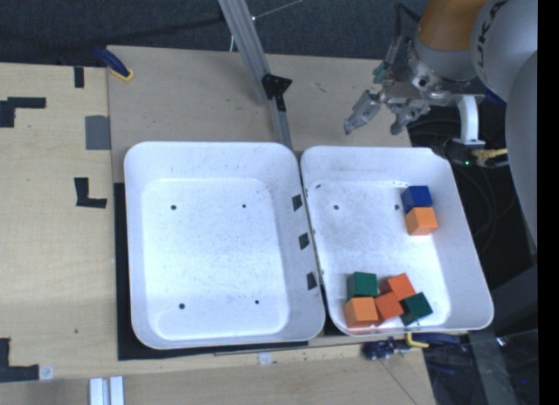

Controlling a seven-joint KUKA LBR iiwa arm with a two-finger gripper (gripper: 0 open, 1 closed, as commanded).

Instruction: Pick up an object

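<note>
You had the wooden surface carrying two shallow white bins side by side. The left bin was the wider of the pair, its floor marked by a few small dark dots. The right bin held all the blocks. The grey arm, with its orange band near the top edge, reached in from the right and sat above the far rim of the right bin, over bare wood. A slanted metal rail ran down from the top toward the gap between the bins.

Your pincer hung beyond the right bin's far edge, its fingers spread apart with nothing between them, well apart from every block.

Near the right wall of that bin, a blue block touched an orange block just below it. At the near edge you had a tight cluster: a green block, an orange cube, a tilted orange piece and a dark green block, all touching or just beside one another.
</note>
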